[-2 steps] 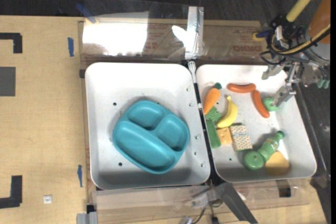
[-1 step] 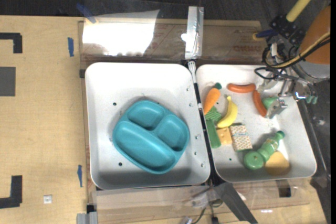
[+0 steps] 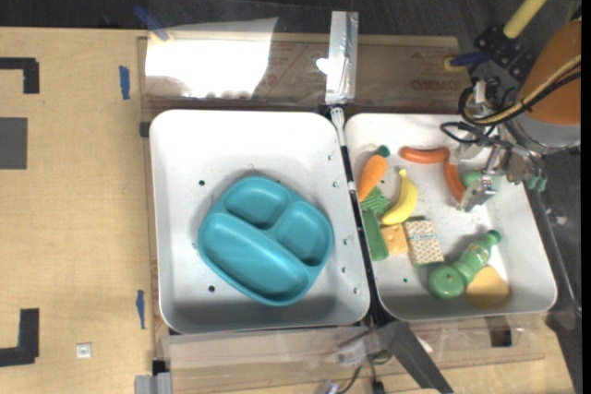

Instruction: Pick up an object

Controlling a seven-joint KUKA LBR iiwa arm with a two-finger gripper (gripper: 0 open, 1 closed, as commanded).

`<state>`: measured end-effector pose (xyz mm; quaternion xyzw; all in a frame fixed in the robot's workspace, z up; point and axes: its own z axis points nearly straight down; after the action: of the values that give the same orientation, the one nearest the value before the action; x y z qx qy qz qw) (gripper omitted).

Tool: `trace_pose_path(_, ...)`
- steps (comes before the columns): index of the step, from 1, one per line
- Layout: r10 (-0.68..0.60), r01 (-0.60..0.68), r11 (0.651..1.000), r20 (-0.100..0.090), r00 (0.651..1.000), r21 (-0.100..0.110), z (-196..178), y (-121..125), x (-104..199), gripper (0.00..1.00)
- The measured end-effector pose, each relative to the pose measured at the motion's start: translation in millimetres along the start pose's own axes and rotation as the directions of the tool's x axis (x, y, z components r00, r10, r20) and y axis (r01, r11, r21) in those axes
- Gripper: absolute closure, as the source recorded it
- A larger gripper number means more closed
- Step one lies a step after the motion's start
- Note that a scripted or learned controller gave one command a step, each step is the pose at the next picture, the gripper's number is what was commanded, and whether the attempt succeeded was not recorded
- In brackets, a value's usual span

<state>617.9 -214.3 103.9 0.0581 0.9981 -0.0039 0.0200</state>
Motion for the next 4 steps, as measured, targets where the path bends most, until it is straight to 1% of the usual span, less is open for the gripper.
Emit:
trace_pose_path(1, 0.077, -0.077, 0.997, 0.006, 0.997, -0.001, -1.0, 17.3, 10.6, 0.0)
trace_pose_path(2, 0.266, -0.267, 0.964, -0.028, 0.963, 0.002, 13.8, 44.0, 17.8, 0.0)
trace_pose_path(3, 0.408, -0.408, 0.913, -0.035, 0.912, 0.012, 14.7, 65.3, 1.9, 0.0)
trace_pose_path(4, 0.406, -0.406, 0.914, -0.02, 0.914, 0.008, 0.5, 66.5, -2.9, 1.0)
